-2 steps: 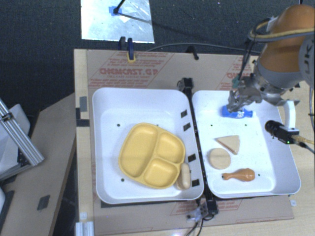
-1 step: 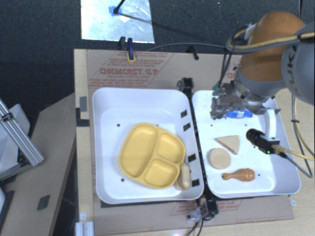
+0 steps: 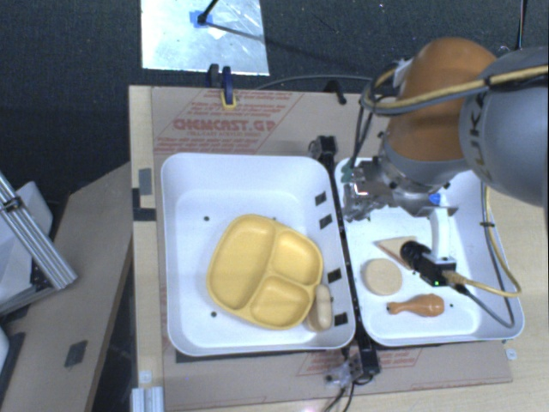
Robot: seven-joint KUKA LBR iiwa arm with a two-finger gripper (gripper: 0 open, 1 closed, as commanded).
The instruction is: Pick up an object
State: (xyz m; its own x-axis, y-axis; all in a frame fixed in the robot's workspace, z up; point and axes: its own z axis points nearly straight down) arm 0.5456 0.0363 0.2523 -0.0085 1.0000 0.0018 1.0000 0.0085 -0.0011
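Bulk of the arm [image 3: 455, 101], grey with its orange band, hangs over the right bin [image 3: 489, 320] and hides that bin's upper part. The gripper [image 3: 364, 191] shows only as a metallic tangle by the divider between the bins, too cluttered for me to tell how it stands or whether anything is in it. Below it in the right bin lie a tan wedge [image 3: 396, 246], a round beige disc [image 3: 383, 276] and a brown wooden peg [image 3: 418, 305], near each other but apart. A black part [image 3: 422, 262] with a cable runs across between the wedge and the peg. In the left bin [image 3: 193, 187] sits a yellow divided plate [image 3: 264, 270], and a pale rounded piece [image 3: 322, 308] touches its lower right edge.
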